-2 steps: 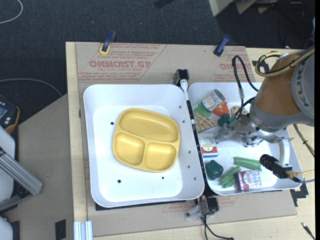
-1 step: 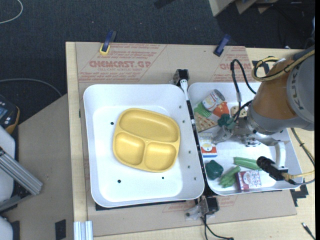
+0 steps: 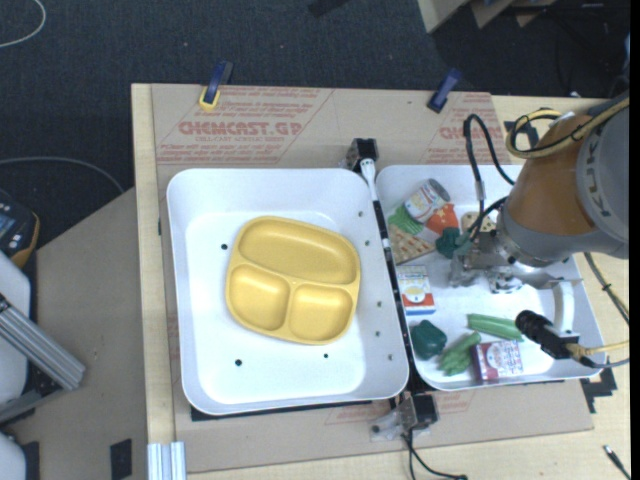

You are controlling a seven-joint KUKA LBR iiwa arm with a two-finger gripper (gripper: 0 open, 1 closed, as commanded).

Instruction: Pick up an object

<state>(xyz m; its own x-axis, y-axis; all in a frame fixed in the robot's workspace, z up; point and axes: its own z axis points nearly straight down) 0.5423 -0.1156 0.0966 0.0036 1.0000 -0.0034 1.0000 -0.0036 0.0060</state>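
I see the gripper (image 3: 478, 264) low in the right bin (image 3: 570, 363), among the clutter; I cannot tell its grip state. Near it: a small can (image 3: 425, 201), a carton (image 3: 415, 290), a dark green piece (image 3: 429, 338), green pods (image 3: 493, 324), a red packet (image 3: 498, 360). A yellow divided tray (image 3: 293, 279) sits in the left bin (image 3: 200, 268).

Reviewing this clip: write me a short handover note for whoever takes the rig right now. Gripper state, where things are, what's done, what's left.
Gripper: low in the right bin, among the items near its middle; whether the fingers are open or shut cannot be told, and no object is visibly held.
Right bin: can at the top, small carton by the left wall, dark green piece, green pods, red packet at the bottom.
Left bin: yellow divided tray.
Done: arm is down in the bin.
Left: grip and lift an object.
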